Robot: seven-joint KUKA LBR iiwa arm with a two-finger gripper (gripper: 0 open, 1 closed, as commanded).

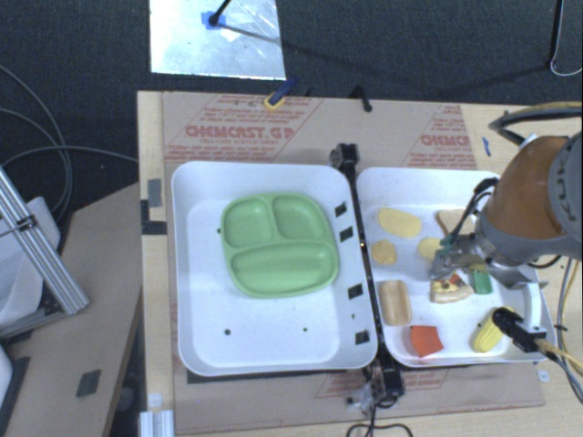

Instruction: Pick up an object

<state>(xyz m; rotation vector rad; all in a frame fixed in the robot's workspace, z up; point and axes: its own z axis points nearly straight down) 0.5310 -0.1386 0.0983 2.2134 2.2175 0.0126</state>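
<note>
Gripper point(453, 264) low in right bin point(401, 188), right of frame centre, over the pizza-slice toy point(450, 289); opening cannot be told. Cardboard point(383, 121) beneath reads "CHEMCAST GP". Green divided plate point(278, 245) sits in left bin point(196, 244). Orange block point(425, 340), corn cob point(487, 336) nearby.

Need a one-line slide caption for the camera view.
KUKA arm's gripper lowered among toy foods in the right bin, above a pizza slice; green divided plate sits in the left bin.
</note>
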